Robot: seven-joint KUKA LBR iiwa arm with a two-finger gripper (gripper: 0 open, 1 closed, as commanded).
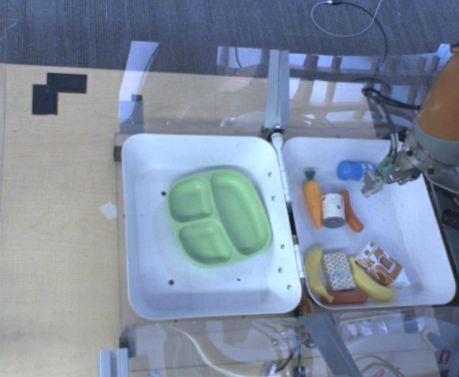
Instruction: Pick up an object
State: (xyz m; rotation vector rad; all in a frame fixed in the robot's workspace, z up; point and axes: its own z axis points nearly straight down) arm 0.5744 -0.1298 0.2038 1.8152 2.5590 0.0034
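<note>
Honestly the hardest part to read was the gripper [376, 181] itself. It hung over the upper part of the right bin [442, 269], just right of a small blue object [353, 170], and at that size it was a pale blur, so I couldn't tell how its fingers were set. Nothing showed between them. The arm [456, 100] was cut off by the right edge, just the orange band and a bit of grey wrist.

The blue thing was lying on its side near the bin's back wall; could've been a little bottle or cup, too small to say. Below it sat a toy carrot [313, 199] with a green top, pointing roughly front to back, a small white can [333, 210] just beside it, and a reddish sausage-shaped piece [352, 214] on the can's other side, touching or nearly so.

The front of the bin was a pile: two bananas [371, 284], a speckled box [338, 270] resting between them, something red half-hidden underneath, and a white and brown packet [380, 262] tilted against the right banana. What overlapped what in there was hard to sort out.

The left bin [143, 234] held a green divided plate [218, 217] with three compartments, sitting about in the middle. A black cable [347, 12] looped on the floor behind the bench.
</note>
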